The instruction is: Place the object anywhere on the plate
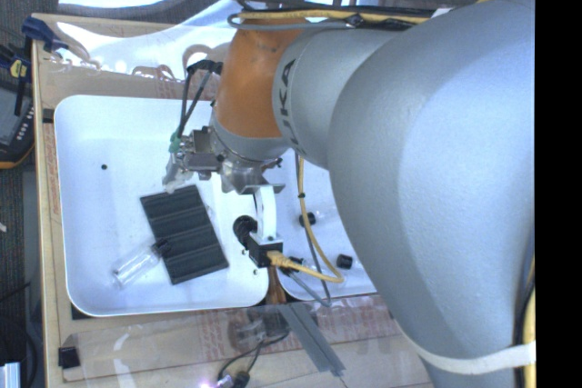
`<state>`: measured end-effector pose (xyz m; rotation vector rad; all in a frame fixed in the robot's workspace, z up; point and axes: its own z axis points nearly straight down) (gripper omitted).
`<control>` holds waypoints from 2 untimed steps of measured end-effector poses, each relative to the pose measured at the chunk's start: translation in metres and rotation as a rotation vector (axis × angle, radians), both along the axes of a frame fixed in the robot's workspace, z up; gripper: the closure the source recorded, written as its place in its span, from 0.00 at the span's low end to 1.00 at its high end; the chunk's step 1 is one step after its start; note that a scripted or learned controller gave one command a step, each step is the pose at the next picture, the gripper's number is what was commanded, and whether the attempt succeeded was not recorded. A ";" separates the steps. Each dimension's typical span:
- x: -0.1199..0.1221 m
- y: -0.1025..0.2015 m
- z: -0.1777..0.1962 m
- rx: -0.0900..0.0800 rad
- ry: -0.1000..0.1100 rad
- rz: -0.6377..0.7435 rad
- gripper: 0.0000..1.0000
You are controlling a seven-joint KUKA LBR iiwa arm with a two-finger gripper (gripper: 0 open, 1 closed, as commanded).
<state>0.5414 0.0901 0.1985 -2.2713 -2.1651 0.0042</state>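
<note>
A black ribbed rectangular plate [184, 234] lies flat in the left bin [91, 195], toward its front. A small clear plastic piece [135, 265] rests on the bin floor against the plate's front left corner. My gripper [185, 166] hangs just above the plate's far edge, under the orange band of the arm. The wrist body covers most of the gripper, and nothing shows in its grasp.
The grey arm covers most of the right bin [314, 282]; a small black piece [344, 261] lies on its visible strip. A tiny dark speck [104, 166] sits at the left bin's far left. Cables [305, 263] trail from the wrist over the divide between the bins.
</note>
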 end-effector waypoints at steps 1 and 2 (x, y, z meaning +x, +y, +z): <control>-0.054 0.063 -0.107 -0.001 0.000 -0.193 0.00; -0.067 0.129 -0.108 -0.003 0.002 -0.521 0.00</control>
